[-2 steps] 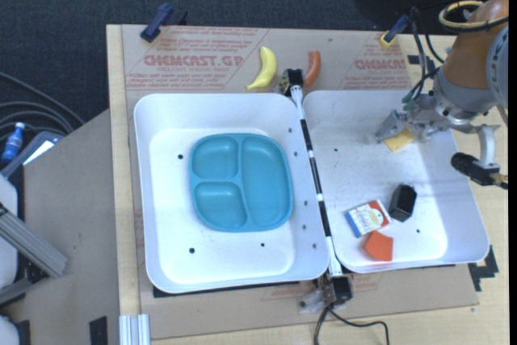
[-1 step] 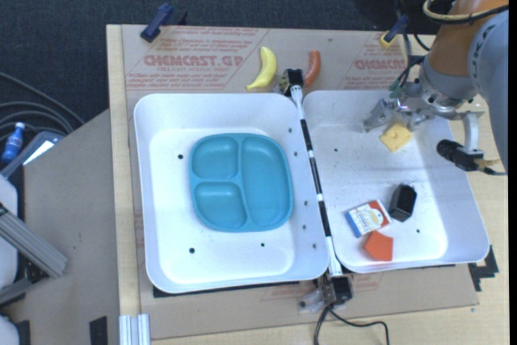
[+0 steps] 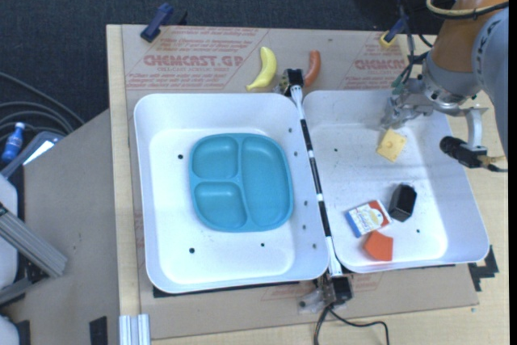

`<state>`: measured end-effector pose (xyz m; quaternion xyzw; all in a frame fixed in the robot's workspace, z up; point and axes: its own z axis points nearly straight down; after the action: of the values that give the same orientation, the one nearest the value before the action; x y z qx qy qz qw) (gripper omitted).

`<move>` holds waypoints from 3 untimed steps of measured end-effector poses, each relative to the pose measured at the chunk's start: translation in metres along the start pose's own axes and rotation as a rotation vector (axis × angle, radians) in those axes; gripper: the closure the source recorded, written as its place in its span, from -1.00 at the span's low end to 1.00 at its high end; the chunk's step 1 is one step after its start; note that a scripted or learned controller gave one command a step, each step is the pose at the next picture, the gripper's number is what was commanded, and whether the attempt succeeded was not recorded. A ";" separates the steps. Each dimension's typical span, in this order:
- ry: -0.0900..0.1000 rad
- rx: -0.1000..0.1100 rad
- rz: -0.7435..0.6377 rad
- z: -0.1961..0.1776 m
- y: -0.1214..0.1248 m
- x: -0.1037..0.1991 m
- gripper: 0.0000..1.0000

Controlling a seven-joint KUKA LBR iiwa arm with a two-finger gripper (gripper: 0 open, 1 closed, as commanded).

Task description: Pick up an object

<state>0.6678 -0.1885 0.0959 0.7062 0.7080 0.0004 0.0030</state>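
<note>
The right bin (image 3: 452, 174) holds a yellow cheese-like wedge (image 3: 392, 145) near its back, a small black object (image 3: 401, 202), a white, blue and red box (image 3: 367, 216) and an orange block (image 3: 378, 246) toward the front. My gripper (image 3: 397, 115) hangs from the grey arm over the bin's back part, just above and behind the yellow wedge. Nothing shows held in it.
The left bin (image 3: 161, 133) carries a blue divided plate (image 3: 241, 180). Behind the bins, on the cardboard, lie a yellow banana (image 3: 263, 69) and an orange sausage-shaped toy (image 3: 312, 67). A black divider clip (image 3: 294, 80) sits where the two bins meet at the back.
</note>
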 end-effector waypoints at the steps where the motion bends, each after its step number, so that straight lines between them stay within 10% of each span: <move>1: 0.000 0.000 0.000 0.000 0.000 0.000 -1.00; 2: 0.002 0.003 0.002 0.011 -0.001 -0.010 -1.00; 3: 0.000 -0.001 0.001 0.000 0.000 -0.010 1.00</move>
<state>0.6677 -0.1985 0.0959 0.7065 0.7077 0.0005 0.0034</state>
